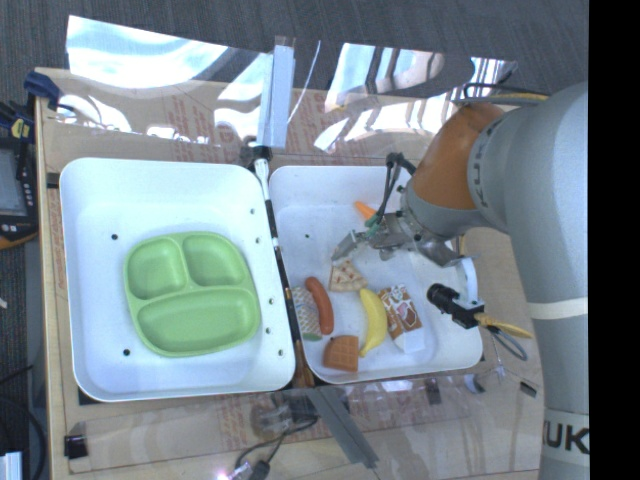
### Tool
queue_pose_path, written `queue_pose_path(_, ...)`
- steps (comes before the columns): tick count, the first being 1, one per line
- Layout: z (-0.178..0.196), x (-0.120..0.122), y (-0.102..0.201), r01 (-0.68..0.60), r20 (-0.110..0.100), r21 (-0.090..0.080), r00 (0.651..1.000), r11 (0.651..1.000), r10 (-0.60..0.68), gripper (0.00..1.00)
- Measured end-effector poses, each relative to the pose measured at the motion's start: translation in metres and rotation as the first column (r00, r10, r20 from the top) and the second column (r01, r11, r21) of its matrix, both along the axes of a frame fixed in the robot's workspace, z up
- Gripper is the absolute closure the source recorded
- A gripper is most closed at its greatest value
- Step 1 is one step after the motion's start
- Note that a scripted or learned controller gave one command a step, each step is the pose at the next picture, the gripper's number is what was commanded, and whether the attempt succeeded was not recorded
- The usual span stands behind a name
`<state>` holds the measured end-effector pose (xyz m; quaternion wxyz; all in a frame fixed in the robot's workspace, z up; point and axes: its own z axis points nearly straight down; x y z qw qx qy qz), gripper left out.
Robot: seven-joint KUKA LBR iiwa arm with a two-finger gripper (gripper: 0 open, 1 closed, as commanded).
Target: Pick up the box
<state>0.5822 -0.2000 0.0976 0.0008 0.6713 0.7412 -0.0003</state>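
Two shallow white bins are set side by side on the bench. In the left bin (pixel 90 268) a green divided plate (pixel 190 293) with three compartments is laid flat, roughly in the middle. The right bin (pixel 310 193) is where all the small stuff is kept: a sausage (pixel 320 305) by the left wall, a waffle-patterned wedge (pixel 347 276) just beside it, a banana (pixel 372 320) next to that, an orange-brown toast-like square (pixel 341 353) touching the banana's lower end, and a small orange carrot-like piece (pixel 365 209) further up toward the back.

The box (pixel 401 317), a small white packet with a brown picture printed on it, is found lying flat on the bin floor just to the right of the banana, near the front right of that bin. It isn't touched by anything but the floor, as far as can be seen.

The gripper (pixel 352 246) is reached in from the right on the grey arm with the orange band (pixel 455 163), and is positioned low over the waffle wedge, well above-left of the box. Whether the fingers are spread or pressed together can't really be made out, and nothing is seen pinched between them.
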Motion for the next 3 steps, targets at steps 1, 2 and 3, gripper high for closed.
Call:
queue_pose_path(1, -0.007, -0.028, 0.056, -0.037, -0.006, 0.002, 0.999, 0.999, 0.037, 0.0)
queue_pose_path(2, 0.003, -0.028, 0.056, -0.041, -0.008, 0.001, 0.999, 0.999, 0.041, 1.0)
queue_pose_path(3, 0.118, -0.002, 0.104, -0.012, -0.002, 0.003, 1.0, 1.0, 0.012, 1.0)
